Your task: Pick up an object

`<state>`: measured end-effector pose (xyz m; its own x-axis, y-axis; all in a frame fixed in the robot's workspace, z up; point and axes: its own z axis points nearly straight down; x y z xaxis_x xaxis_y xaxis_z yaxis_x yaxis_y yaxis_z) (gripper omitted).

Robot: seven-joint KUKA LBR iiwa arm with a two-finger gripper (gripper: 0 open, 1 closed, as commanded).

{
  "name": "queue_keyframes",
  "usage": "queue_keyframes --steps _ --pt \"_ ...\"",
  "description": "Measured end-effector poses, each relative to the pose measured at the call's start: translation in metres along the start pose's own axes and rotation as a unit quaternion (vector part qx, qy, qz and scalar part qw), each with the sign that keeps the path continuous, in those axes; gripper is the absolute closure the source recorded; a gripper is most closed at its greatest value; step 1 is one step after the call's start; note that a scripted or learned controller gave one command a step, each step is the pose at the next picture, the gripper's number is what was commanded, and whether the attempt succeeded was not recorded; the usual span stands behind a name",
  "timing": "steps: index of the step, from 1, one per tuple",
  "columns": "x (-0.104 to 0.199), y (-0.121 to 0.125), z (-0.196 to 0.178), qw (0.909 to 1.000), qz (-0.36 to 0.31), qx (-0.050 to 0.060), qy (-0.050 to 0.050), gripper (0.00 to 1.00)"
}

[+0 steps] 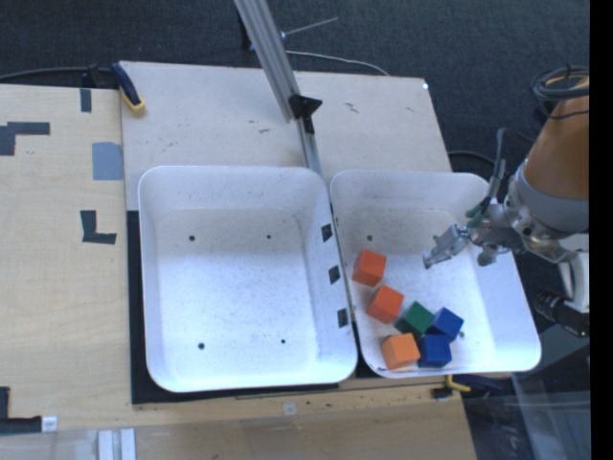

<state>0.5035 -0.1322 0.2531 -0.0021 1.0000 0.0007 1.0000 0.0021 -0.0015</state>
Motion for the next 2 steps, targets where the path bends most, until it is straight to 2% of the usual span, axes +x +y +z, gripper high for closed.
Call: queue_keyframes --steps 1,2 --pt "-0.023 -0.017 0.090 1.0000 0.002 0.004 0.000 0.00" --pt "-0.010 0.024 0.033 1.0000 -0.001 -0.004 -0.001 0.00"
